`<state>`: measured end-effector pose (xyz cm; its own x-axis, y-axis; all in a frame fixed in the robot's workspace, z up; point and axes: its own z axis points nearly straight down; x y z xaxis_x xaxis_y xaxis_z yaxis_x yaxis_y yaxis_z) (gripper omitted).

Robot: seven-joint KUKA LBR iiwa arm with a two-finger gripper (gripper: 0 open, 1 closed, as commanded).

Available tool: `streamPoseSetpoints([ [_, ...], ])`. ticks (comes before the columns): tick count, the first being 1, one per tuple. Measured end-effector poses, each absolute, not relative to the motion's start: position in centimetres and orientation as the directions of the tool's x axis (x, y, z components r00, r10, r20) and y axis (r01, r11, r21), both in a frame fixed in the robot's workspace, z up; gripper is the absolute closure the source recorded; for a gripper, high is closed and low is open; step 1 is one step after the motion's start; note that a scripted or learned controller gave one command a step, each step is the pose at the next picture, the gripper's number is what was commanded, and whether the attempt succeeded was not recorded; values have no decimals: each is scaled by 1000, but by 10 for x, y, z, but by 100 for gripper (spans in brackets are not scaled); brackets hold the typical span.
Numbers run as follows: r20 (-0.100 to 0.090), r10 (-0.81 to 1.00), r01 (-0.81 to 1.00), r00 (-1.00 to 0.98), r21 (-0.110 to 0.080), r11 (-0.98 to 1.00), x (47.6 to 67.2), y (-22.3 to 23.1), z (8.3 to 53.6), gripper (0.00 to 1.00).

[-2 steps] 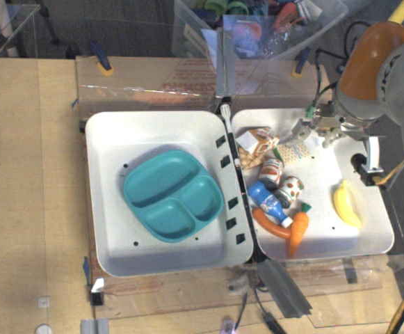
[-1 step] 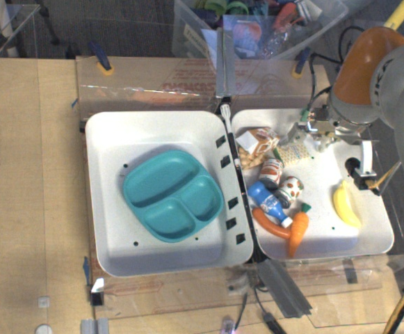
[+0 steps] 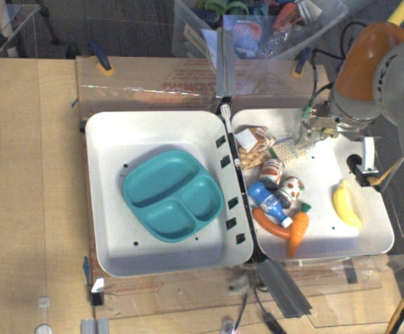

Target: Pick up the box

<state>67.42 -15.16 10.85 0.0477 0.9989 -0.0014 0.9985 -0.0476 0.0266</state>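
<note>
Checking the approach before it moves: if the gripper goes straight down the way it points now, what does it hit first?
Probably bare floor of the shallow white right bin, under the two-finger gripper; the small patterned snack box lies further left. Depth is unclear.

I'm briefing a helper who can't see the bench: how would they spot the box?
Look in the right white bin, at its far corner beside the divider. The box lies there, tan with a printed picture, the only flat-sided item above the rounded can and carrot.

We see a pale wooden bench (image 3: 28,186) bearing two shallow white bins side by side, the left bin (image 3: 104,186) at nine o'clock and the right bin (image 3: 379,228) at three o'clock, their inner rims touching.
</note>
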Motion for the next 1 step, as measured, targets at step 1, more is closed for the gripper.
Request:
streamPoseSetpoints([
  [1,-1,999,999,48,26,-48,674,-152,108,0],
])
